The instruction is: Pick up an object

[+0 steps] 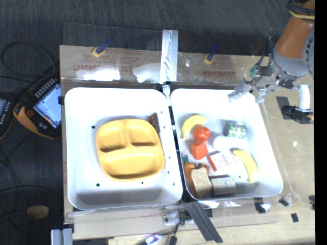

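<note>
camera view: arm enters from the right.
gripper (244, 89): above the right bin's (268, 131) far rim, holding nothing; how far open, cannot tell.
banana (246, 162): nearest fruit, in the right bin, long axis running from far-left to near-right.
left bin (76, 137): holds a yellow divided tray (130, 148).

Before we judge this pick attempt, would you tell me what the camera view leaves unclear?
- Gripper: small and blurred above the right bin's far corner.
- Arm: cut off by the right edge.
- Small brown thing: partly hidden behind the yellow tray; too small to name.
- Green-and-white item: label unreadable.
</note>
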Controlling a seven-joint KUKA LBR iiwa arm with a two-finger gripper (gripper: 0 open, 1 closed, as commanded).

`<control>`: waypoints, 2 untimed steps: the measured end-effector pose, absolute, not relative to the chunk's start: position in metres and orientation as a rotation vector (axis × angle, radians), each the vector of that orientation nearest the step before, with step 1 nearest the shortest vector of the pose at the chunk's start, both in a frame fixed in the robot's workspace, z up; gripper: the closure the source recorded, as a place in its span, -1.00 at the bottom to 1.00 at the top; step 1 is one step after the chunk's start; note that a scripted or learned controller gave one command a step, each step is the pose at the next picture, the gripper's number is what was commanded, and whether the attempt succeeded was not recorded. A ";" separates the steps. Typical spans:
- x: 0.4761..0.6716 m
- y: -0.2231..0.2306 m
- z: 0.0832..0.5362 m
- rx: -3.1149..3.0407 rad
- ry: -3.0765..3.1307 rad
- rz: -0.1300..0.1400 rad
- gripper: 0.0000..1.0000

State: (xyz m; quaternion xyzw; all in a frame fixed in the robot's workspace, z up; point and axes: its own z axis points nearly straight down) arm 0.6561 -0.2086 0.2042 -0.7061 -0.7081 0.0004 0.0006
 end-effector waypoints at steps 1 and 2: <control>0.640 -0.208 0.098 -2.192 -2.247 -0.001 -1.00; 0.606 -0.211 0.093 -2.180 -2.273 -0.030 -1.00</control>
